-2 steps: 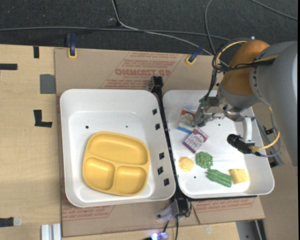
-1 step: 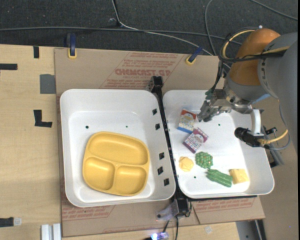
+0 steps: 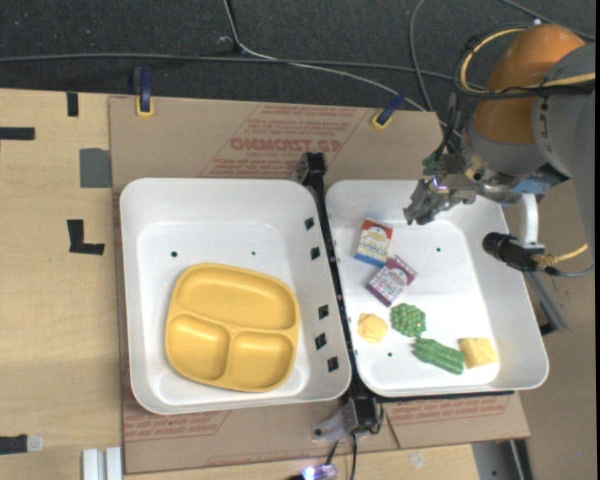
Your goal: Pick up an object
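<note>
— Pincer first: where was the gripper, and was it wide or narrow?

— It hung over the far part of the right bin, its dark tip pointing down and left. Whether it was wide or narrow I could not tell; the tip read as one dark mass. Nothing showed between its tips.

— And the thing to pick?

— Any of several. Closest lay a small carton, just near and left of the tip. Beside that was a purple packet; nearer still, a green round piece, a yellow lump, a green pickle shape and a yellow block.

— What could have gone wrong?

— I judged that the carton and packet lay flat and almost touching, so a descent between them might nudge both and close on neither. The white floor looked slick enough for a flat box to slide.

— The surroundings?

— The left bin held a yellow divided tray. Both bins sat on a cardboard sheet clipped to a wooden bench, with cables running along the dark far side.
</note>
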Robot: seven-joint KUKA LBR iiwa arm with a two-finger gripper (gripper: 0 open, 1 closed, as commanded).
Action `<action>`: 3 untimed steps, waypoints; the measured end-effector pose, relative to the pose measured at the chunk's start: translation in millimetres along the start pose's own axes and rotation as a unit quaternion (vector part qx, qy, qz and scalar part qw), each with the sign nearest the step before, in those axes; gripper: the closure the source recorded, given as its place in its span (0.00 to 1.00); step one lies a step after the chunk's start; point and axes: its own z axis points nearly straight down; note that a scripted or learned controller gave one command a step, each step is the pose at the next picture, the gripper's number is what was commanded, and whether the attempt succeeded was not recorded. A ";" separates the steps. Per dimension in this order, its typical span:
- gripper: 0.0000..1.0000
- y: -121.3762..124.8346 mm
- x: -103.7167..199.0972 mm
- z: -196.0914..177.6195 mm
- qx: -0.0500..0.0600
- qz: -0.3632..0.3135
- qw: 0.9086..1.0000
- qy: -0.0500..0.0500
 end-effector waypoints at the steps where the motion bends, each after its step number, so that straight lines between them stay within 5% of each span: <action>1: 1.00 1.3 0.1 -46.9 0.000 0.000 1.000 0.000; 3: 1.00 3.4 123.3 -36.8 0.003 -0.003 1.000 0.001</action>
